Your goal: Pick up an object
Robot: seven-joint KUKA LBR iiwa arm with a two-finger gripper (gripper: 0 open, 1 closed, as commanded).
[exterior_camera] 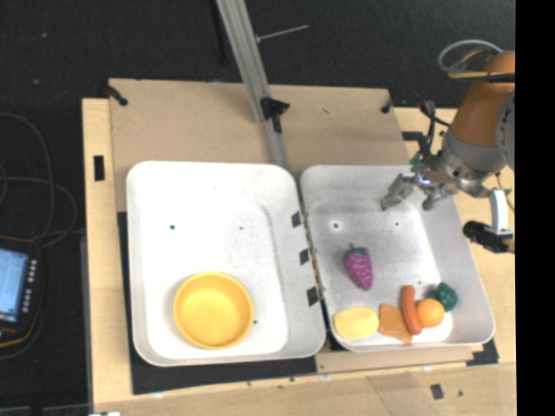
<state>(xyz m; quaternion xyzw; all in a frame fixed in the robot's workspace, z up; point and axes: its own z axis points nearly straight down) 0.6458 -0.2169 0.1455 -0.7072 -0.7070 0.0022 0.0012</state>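
Purple plastic, moulded like a small bunch of grapes [358,267], sits alone in the middle of the right bin [460,232] — the easiest target, we think, because nothing touches it. We judge it light, stiff and a little slick, with a bumpy skin that should give the pads some bite; we would close across its narrow waist, just below the green stem end, not along its length.

Along the near wall of that bin the other toys crowd together: a pale yellow piece [355,322], an orange slice [392,321], a carrot [409,308], a round orange fruit [430,312] and a dark green item [446,295]. These touch or overlap, so a pinch there risks catching two at once or skidding off a rounded side.

The gripper [414,191] hangs over the far part of the right bin, well apart from the grapes, its two fingers spread wide with nothing between them — we see no hold on anything yet.

A yellow bowl [213,309] rests in the left bin [173,198]; its thin rim would be the only place to grasp it.
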